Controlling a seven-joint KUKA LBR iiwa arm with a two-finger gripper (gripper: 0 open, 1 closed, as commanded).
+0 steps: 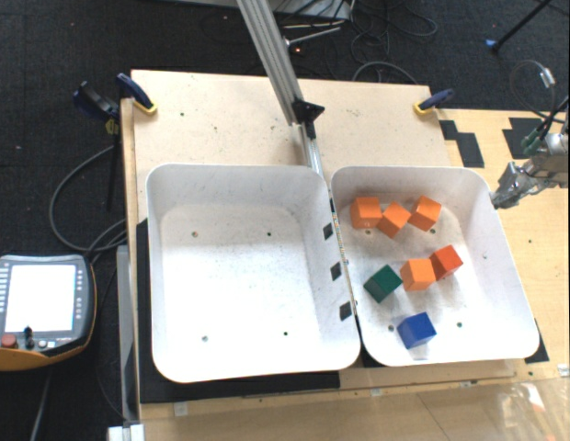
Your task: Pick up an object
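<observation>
The right bin (506,274) holds several blocks. Three orange blocks (394,220) sit in a row near its far side. Another orange block (418,273) touches a red-orange block (447,261) in the middle. A green block (383,283) lies just left of them, and a blue block (416,330) rests near the front wall. My gripper (507,191) hangs at the right edge of the view, outside the right bin's far right corner and apart from every block. Nothing is seen in it.
The left bin (165,246) stands beside the right one, sharing a middle wall. A slanted metal bar (271,49) runs from the top down to the bins' junction. Clamps (138,95) sit at the bench's back corners. A pendant (41,310) lies at far left.
</observation>
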